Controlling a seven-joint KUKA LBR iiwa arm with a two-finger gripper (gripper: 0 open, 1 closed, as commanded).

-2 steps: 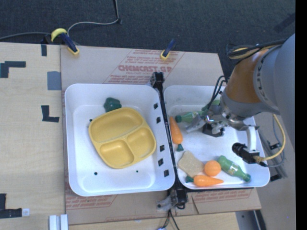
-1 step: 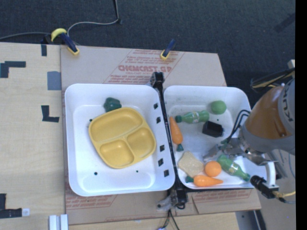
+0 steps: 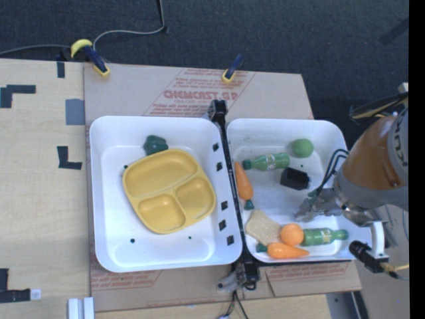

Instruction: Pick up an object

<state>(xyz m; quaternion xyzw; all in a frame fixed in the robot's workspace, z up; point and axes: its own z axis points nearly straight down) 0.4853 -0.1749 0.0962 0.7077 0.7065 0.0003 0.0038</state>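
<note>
A cardboard-topped bench (image 3: 265, 88) carries two white bins. In the right bin (image 3: 335, 135), the end effector (image 3: 311, 208) hovers low beside the orange ball (image 3: 291, 234) and green bottle (image 3: 323, 236), gripping nothing I can see; the pick remains undone.

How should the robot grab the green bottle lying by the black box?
Grip the green bottle across its middle, coming straight down from above. It lies flat, pointing left-right, so the narrow width fits between fingers. The black box sits close below-right, so stay toward the left half.
</note>
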